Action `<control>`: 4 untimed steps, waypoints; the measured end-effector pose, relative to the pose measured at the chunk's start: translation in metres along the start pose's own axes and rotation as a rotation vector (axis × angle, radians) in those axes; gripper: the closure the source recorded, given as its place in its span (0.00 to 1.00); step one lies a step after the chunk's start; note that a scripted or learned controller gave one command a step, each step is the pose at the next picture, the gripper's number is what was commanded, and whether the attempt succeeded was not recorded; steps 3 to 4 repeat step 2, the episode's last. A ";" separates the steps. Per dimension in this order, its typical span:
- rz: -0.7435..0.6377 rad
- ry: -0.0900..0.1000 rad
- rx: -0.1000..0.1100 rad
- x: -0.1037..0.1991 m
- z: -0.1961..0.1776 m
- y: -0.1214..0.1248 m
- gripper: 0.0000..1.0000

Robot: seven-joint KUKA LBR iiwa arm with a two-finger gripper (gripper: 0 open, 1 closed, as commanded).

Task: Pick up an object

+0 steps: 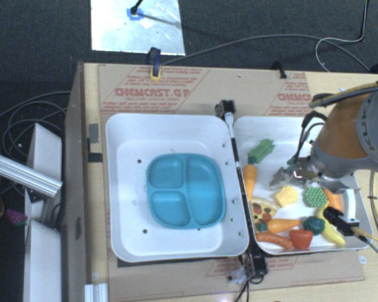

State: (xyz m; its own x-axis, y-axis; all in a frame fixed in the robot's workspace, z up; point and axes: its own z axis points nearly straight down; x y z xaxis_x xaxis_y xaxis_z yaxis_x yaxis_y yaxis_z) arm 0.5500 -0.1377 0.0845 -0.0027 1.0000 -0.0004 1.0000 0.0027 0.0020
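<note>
The arm (pixel 353 137) comes in from the right, its grey body and orange band hanging over the right bin (pixel 271 128). The hand (pixel 288 175) is down low inside that bin, among the toy food, and from here I cannot tell how it is set, nor whether anything sits in it. It is just above the yellow corn piece (pixel 286 196) and beside the green round piece (pixel 315 196), with the orange carrot (pixel 249 180) a little further toward the bins' shared wall.

The rest of the toys crowd the near end of the right bin: a green leafy piece (pixel 261 150) toward the far side, a pizza slice (pixel 262 209) against the dividing wall, a long orange piece (pixel 283 225), a red pepper (pixel 300 238), a dark green piece (pixel 314 224) and a yellow banana (pixel 331 231) near the corner. Some of them touch or overlap, lying in a heap.

The left bin (pixel 129 137) holds a blue divided plate (pixel 186 190), lying flat near its middle, well apart from the hand. Both bins rest side by side on the surface (pixel 176 87), which is covered in printed cardboard. A yellow clamp (pixel 155 65) grips its far edge
</note>
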 end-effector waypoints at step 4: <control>0.000 0.001 -0.001 0.004 -0.010 -0.016 1.00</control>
